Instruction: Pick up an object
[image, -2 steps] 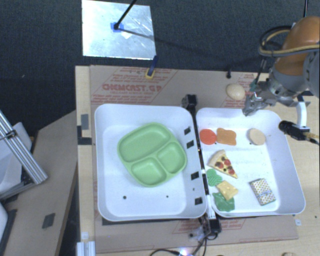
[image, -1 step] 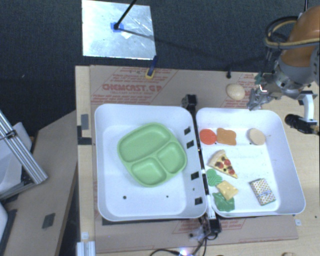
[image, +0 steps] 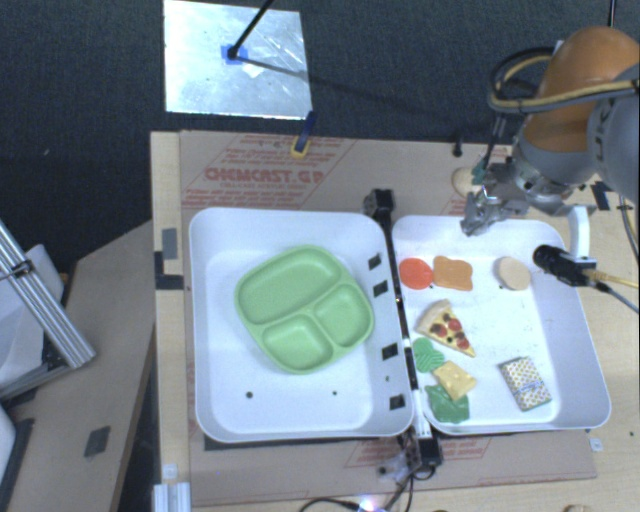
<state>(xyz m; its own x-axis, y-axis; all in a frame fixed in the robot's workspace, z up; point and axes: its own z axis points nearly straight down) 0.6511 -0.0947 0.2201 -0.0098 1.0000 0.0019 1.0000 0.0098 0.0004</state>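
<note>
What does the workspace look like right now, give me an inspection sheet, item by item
Surface: two white bins side by side on a cardboard sheet.
Job's things: right bin holds pizza slice, tomato slice, toast, round cookie, cracker, cheese on lettuce.
Clutter: green divided plate in left bin.
End effector: over right bin's far edge, holding nothing visible.
Cables: hoses loop near the wrist.
Surroundings: foil sheet behind bench.
</note>
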